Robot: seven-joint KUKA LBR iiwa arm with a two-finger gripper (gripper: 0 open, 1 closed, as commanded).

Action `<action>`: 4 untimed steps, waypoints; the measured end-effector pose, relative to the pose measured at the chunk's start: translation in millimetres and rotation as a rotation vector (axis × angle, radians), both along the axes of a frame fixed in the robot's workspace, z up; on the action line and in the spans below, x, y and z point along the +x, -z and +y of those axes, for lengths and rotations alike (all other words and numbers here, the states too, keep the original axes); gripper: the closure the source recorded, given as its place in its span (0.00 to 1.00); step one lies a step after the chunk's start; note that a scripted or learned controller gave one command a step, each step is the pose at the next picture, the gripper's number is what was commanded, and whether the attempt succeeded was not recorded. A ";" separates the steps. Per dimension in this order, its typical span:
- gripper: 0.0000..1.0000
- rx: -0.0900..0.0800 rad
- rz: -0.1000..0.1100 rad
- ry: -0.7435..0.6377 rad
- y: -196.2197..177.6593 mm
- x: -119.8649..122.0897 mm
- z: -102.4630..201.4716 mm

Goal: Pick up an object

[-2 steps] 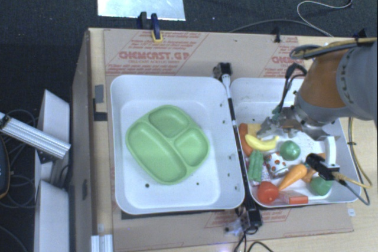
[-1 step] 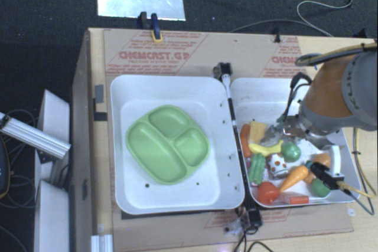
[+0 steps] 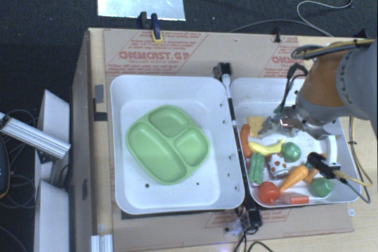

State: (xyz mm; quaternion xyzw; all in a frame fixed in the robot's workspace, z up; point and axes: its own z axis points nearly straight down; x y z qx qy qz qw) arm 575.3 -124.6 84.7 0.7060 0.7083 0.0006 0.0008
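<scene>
From where I stand above the bench, the arm (image 3: 333, 82) leans in from the right over the right-hand bin (image 3: 260, 91), and its gripper (image 3: 282, 122) hangs low at the top of the toy-food pile there. I cannot tell whether it is released or clenched, and nothing I can see is caught in it. The pile sits in the lower part of that bin: a yellow banana (image 3: 266, 147) just below the gripper, a pale yellow wedge (image 3: 256, 123) beside it, a green round piece (image 3: 290, 151), two orange carrots (image 3: 295, 176) (image 3: 245, 138), a green pea pod (image 3: 256, 168), a red tomato (image 3: 269, 192) and another green piece (image 3: 322, 187) near the lower wall. The left-hand bin (image 3: 127, 91) carries a green divided plate (image 3: 168, 143), well apart from all this. I'd judge the step to be settling on a target and descending. To do it well, the banana looks the best candidate, being nearest and lying on top; it should be straddled across its narrow width near the middle, coming straight down so neighbours are not shoved, then closing firmly before lifting slowly. The crowding is the risk: a grip could slide off a curved skin.
</scene>
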 end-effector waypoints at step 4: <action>0.00 -0.001 -0.002 -0.001 -0.5 42.9 21.1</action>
